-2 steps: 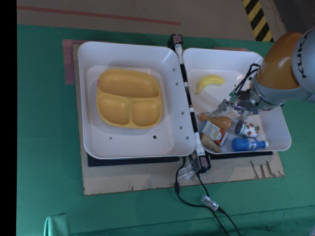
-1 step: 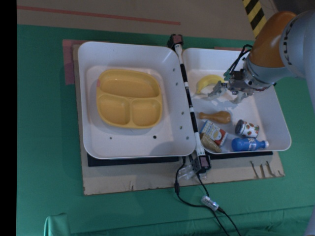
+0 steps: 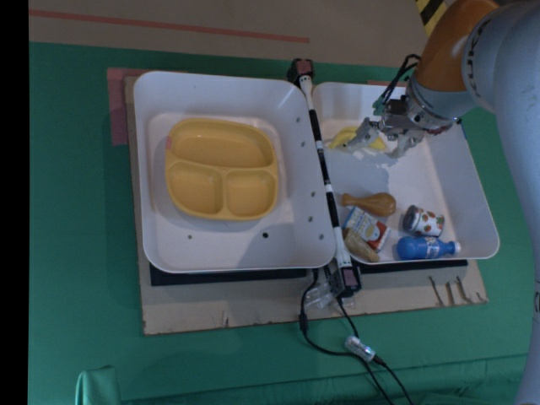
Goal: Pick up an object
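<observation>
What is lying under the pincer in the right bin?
Under the pincer a yellow object lies on the floor of the right bin. Its left end shows; the rest is covered, so its full shape and identity stay unclear.

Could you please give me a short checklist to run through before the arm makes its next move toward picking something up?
1. Tool is over the right bin, where the objects lie: ok.
2. A target sits under the tool: the yellow object lies right beside it: ok.
3. An object is between the tool's fingers: cannot tell.
4. Other objects are clear of the tool: the drumstick, small jar, blue bottle and snack packet lie apart, nearer the front: ok.
5. The yellow divided tray in the left bin is out of the arm's way: ok.
</observation>
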`<state>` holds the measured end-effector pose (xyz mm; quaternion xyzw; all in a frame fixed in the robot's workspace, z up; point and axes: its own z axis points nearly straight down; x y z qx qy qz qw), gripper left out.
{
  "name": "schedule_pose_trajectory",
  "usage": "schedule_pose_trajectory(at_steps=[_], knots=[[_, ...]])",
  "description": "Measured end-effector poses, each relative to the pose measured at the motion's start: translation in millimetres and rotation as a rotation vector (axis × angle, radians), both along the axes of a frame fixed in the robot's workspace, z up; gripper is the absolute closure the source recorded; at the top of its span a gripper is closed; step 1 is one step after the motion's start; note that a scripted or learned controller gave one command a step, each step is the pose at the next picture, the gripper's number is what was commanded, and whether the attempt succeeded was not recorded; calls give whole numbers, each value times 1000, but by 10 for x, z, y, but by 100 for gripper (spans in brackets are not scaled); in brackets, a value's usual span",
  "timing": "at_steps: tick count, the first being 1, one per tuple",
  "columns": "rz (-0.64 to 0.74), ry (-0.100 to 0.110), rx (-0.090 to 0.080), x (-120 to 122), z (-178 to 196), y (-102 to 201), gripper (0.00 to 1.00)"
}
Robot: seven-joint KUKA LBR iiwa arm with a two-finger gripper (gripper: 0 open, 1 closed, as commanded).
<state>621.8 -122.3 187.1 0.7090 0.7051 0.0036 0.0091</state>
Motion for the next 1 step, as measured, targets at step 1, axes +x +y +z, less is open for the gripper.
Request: schedule_pose_trajectory(at_steps=[1], knots=[[1, 6, 2, 470, -7, 20, 0]])
